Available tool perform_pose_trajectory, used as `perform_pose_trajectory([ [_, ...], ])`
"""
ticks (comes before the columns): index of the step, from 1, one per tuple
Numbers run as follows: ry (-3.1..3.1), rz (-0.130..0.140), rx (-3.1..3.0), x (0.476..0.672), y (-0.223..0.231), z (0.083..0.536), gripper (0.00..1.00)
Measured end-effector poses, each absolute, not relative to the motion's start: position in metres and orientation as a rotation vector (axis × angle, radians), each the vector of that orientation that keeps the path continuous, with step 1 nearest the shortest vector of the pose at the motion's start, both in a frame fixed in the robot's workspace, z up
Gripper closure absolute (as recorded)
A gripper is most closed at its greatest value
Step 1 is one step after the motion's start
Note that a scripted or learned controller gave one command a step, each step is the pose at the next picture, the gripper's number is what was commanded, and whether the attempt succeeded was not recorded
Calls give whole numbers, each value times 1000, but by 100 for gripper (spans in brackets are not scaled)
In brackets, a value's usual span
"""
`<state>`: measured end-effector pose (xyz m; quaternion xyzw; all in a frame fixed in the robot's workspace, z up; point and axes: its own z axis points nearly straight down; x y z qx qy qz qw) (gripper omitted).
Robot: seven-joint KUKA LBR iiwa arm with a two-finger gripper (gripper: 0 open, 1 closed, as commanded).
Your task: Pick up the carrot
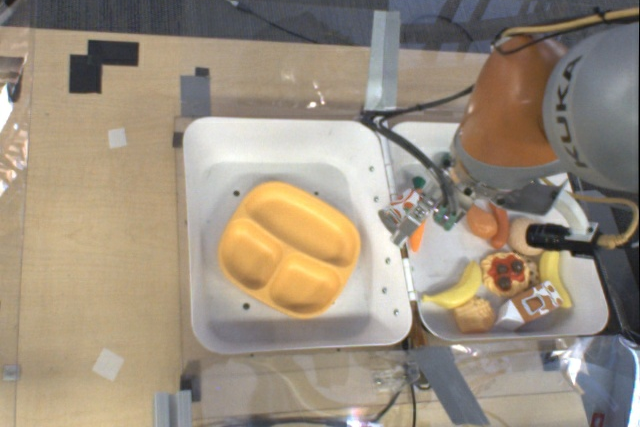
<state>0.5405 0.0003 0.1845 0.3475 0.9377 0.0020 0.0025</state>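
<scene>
- Bench [90, 245] of pale wood lies under everything, seen from above, and stretches well away from the gripper toward the view's left.
- Arm [560, 105], grey with a wide orange band, reaches in from the view's right and hangs over the right bin, its bulk hiding the bin's far part.
- Left bin [200, 215], a shallow white tray, sits just to the view's left of the gripper, across the wall the two bins share.
- Right bin [590, 315], also shallow and white, lies below the gripper and holds a cluster of toy food.
- Yellow divided plate [289, 247] with three compartments rests in the middle of the left bin, well apart from the gripper.
- Gripper [418, 215] is low over the near-left corner of the right bin, beside the shared wall; whether it is apart or together cannot be made out.
- Banana [456, 288] lies in the right bin, near the gripper on the viewer's side.
- Second banana [553, 277] lies farther to the view's right.
- Waffle with berries [506, 272] sits between the two bananas.
- Carrot [417, 235], a small orange sliver, shows right at the gripper's tip, by the shared wall; whether it is gripped cannot be seen.
</scene>
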Motion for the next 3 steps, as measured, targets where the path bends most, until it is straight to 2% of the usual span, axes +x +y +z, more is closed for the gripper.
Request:
perform_pose_trajectory([
  [1, 2940, 7, 1097, 529, 66, 185, 100],
  [2, 2997, 11, 875, 517, 12, 355, 100],
  [3, 3011, 0, 903, 487, 39, 229, 100],
])
